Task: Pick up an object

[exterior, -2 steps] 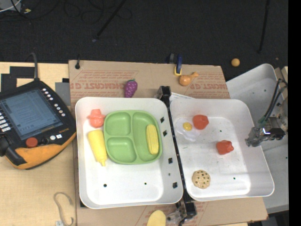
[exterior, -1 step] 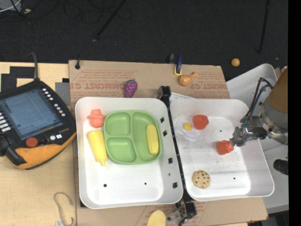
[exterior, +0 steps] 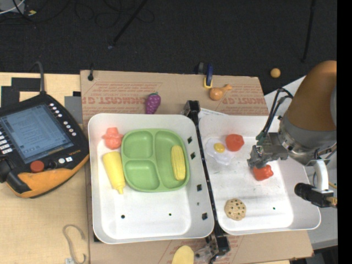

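Overhead view of two shallow white plastic bins on the table. The grey arm's gripper (exterior: 261,161) hangs low in the right bin (exterior: 297,221), directly above and apparently touching a small red plastic toy (exterior: 264,172) lying near the bin's middle right. Whether the fingers are apart or together cannot be told; the wrist hides them.

The red toy is probably a light, hollow, rigid piece of play food with a smooth, somewhat slippery skin, not fragile. Its lumpy outline suggests taking hold across its narrowest width, low on the body, so it does not squirt out sideways.

Also in the right bin: a rounder red toy (exterior: 235,142), a fried-egg toy (exterior: 219,148) and a speckled cookie toy (exterior: 235,208), all apart from the gripper.
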Controlling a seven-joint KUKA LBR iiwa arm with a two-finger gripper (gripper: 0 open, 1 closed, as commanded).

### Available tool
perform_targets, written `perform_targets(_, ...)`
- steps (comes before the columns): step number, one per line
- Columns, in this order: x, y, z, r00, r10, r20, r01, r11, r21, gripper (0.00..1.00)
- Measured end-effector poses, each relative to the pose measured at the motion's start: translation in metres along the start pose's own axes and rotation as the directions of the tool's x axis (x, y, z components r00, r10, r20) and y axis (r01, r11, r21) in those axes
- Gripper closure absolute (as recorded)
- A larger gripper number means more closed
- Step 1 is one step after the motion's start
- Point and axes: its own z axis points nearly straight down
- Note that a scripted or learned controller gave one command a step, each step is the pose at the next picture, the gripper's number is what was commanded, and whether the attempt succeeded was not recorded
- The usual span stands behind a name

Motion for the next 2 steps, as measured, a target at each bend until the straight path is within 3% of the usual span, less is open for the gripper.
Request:
perform_targets(1,0.045,0.02,0.006,1.0,0.002,0.001,-0.002,1.0,-0.001,1.0)
perform_targets(2,0.1,0.033,-0.01,1.0,0.0,0.0,0.0,1.0,-0.002,1.0)
